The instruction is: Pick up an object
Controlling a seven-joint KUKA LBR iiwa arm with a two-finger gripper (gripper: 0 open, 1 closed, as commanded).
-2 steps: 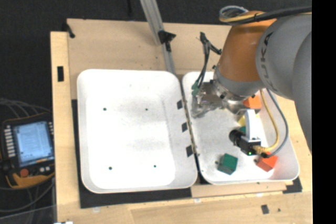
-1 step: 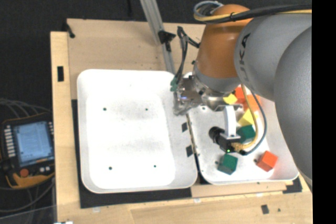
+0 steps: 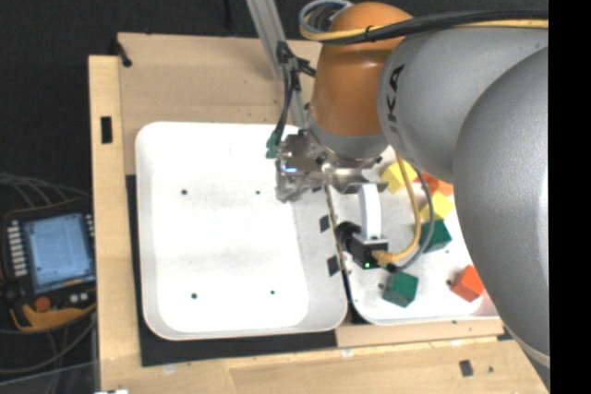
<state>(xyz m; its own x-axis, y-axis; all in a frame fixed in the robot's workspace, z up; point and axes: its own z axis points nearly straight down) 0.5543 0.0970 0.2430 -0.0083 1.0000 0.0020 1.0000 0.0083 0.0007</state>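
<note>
Your tool [image 3: 294, 173] sits right over the inner wall of the left bin [image 3: 166, 198], but everything worth grabbing is in the right bin [image 3: 369, 314], so you'd need to head right and toward the near edge of the desk [image 3: 277, 374]. Nearest candidate looks like the green block [image 3: 400, 289], with an orange block [image 3: 464, 283] just past it near the same wall (the arm covers most of that bin, and I can't tell the tool's state). The green one looks chunky, with no clear long axis or heading I can make out.
</note>
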